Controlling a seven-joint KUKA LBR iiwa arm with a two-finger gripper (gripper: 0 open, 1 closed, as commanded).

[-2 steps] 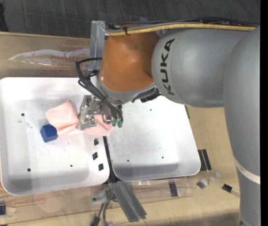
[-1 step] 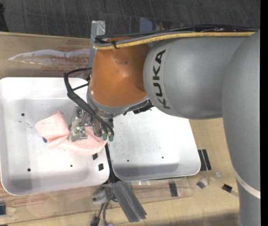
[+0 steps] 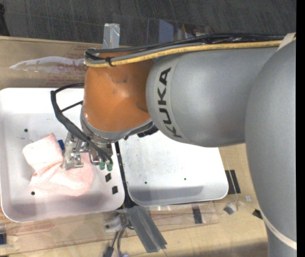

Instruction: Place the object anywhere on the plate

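A crumpled pink cloth (image 3: 53, 165) lies in the left white bin (image 3: 10, 143), spread from the middle toward the front. My gripper (image 3: 76, 158) hangs low over the cloth's right part, right at its surface, and whether it touches is unclear. A small blue thing (image 3: 60, 143) peeks out between the cloth and the gripper's left side. The orange wrist band (image 3: 114, 98) and the grey arm cover the back right of this bin.
The right white bin (image 3: 173, 181) sits beside the left one, its back half under the arm. A black cable (image 3: 61, 111) loops from the wrist over the left bin. Brown cardboard (image 3: 34, 63) lies behind the bins.
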